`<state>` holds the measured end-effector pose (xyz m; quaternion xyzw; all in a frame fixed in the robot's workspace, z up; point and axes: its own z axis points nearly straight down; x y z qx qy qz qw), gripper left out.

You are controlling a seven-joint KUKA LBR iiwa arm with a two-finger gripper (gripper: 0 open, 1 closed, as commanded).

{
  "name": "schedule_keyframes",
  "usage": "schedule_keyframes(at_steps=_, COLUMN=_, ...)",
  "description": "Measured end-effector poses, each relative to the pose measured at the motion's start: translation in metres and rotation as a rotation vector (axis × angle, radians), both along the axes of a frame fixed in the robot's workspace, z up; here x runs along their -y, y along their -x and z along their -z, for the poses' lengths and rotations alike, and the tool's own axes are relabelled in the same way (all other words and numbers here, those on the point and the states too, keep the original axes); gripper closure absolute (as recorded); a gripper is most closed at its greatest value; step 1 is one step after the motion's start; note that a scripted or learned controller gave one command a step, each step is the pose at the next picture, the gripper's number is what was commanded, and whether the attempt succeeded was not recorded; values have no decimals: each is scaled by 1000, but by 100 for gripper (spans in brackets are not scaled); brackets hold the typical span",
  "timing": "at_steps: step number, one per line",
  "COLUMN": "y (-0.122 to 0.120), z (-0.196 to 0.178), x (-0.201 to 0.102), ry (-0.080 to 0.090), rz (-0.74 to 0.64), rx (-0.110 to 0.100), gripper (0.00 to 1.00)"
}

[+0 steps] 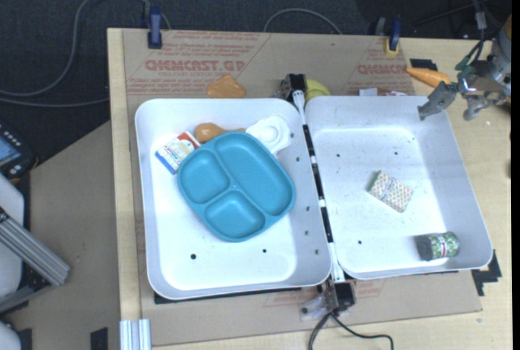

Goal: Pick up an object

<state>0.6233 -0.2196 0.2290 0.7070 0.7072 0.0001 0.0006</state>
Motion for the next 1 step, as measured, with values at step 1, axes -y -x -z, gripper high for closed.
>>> schedule_keyframes(at_steps=1, y=62, z=88, x=0, ry=-5, rz=3, rx=-12, gripper=0)
